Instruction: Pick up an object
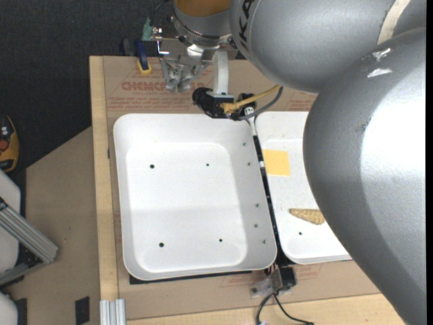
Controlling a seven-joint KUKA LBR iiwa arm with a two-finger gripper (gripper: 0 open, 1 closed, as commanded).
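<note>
Lying in the right bin: yellow square near the divider, tan piece nearer the front. Gripper hangs beyond the left bin, over the worktop, holding nothing; finger opening unreadable. Risk, as I judge it: both objects lie flat, so fingers may slide over them; the arm's bulk also hides that bin.

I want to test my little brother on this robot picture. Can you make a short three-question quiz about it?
1. True or false: the yellow square lies in the right bin.
2. Which colour is the band above the arm's wrist? A green, B orange, C blue.
3. Fill in: the tan piece lies in the ___ bin.

Key: 1 true. 2 B. 3 right.
</note>
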